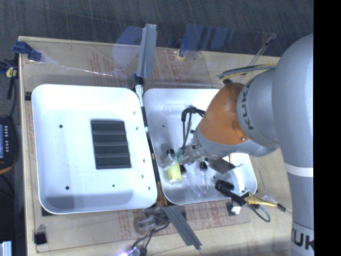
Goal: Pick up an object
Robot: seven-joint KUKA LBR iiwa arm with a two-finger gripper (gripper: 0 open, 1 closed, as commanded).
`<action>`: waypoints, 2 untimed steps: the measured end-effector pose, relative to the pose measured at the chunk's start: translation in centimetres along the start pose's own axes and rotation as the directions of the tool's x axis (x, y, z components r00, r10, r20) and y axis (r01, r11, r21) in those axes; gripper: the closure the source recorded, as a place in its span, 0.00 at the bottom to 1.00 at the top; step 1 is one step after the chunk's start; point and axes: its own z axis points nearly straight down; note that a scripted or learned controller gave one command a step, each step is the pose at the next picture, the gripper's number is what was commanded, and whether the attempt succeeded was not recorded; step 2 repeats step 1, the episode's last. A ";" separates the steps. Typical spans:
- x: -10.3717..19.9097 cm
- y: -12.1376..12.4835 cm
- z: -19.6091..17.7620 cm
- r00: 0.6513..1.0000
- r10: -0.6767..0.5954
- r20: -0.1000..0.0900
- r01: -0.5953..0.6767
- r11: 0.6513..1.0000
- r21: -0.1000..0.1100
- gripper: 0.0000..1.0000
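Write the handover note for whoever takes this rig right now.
Claw: down inside the right bin, near its left wall. Whether it holds anything cannot be told.
Small yellow object: in the right bin, right by the claw.
Dark ribbed block: flat in the middle of the left bin.
Done: the arm has reached the object.
Left: secure an object and lift it out of the bin.
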 end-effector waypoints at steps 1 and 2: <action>4.8 6.8 -9.1 0.997 0.082 -0.005 -0.082 0.997 -0.001 1.00; 4.8 6.8 -9.1 0.997 0.082 -0.005 -0.082 0.997 -0.001 1.00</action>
